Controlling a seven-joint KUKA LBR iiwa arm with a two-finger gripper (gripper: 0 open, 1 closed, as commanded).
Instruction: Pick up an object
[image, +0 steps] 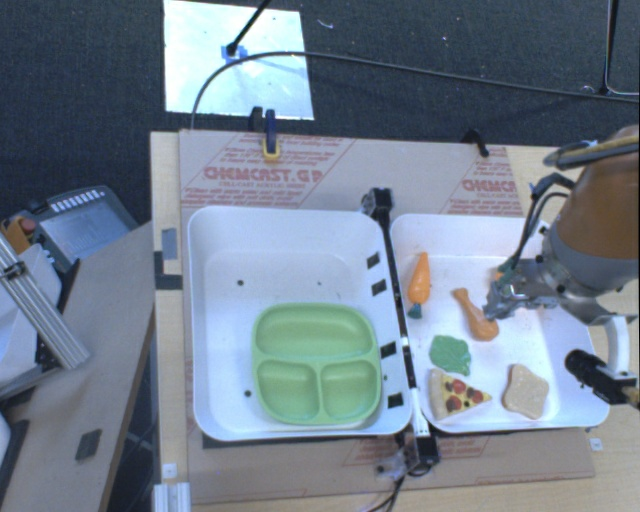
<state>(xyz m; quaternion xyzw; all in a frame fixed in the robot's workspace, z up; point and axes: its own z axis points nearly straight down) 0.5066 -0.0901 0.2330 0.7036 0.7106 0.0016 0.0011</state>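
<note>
The arm (600, 225) reaches in from the right over the right-hand bin (440, 235), its orange band sitting above a grey wrist. The gripper (497, 303) hangs low over the middle of that bin, right at the upper edge of a toy drumstick (474, 313). The view is too coarse to tell whether the tool is apart or together, or whether it touches the drumstick at all; nothing can be seen clamped in it.

The drumstick lies flat on the bin floor near its centre. Its long axis runs on a diagonal, with the thin bone end pointing to the upper left and the fat, rounded end to the lower right, just beneath the gripper.

To the drumstick's left, an orange carrot (419, 279) lies close to the divider between the bins; its long axis is nearly upright in the picture, the narrow tip pointing up and a small green stub at the bottom. Below the drumstick sits a green leafy piece that looks like broccoli (449, 353). Near the bin's front edge, a pizza slice (456, 392) lies with its point aimed right, and a slice of bread (525, 391) rests just beside it to the right, apart from it.

The left-hand bin (230, 260) holds a green divided plate (316, 362) with three compartments, set toward the bin's front right.
</note>
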